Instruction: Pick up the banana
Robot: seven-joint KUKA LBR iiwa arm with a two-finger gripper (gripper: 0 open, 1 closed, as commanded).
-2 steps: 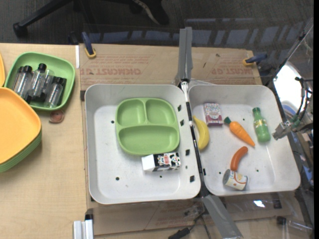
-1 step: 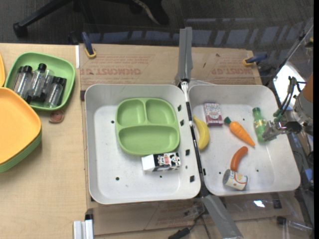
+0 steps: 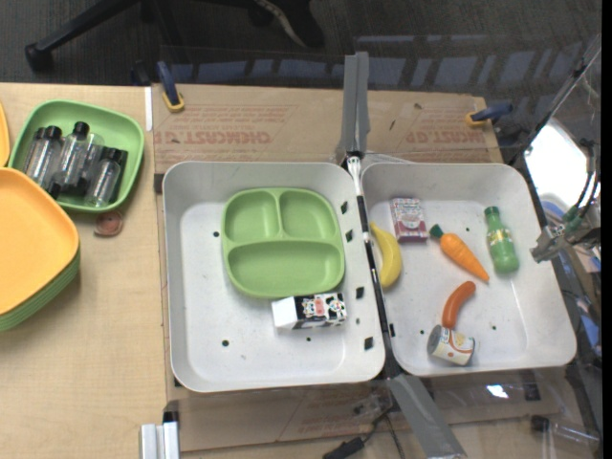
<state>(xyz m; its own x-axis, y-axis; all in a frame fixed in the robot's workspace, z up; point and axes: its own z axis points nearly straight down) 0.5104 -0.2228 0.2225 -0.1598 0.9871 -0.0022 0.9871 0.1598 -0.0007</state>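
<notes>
The yellow banana lies in the right bin, along its left wall, curving from back to front. A small grey part of my gripper pokes in at the right rim of that bin, well to the right of the banana and past the green bottle. Nothing shows between the gripper and the banana except the carrot.
The right bin also holds a pink box, a red-orange pepper and a small can. In the left bin are a green divided plate and a cow-print carton. A green tray of bottles and orange plates sit far left.
</notes>
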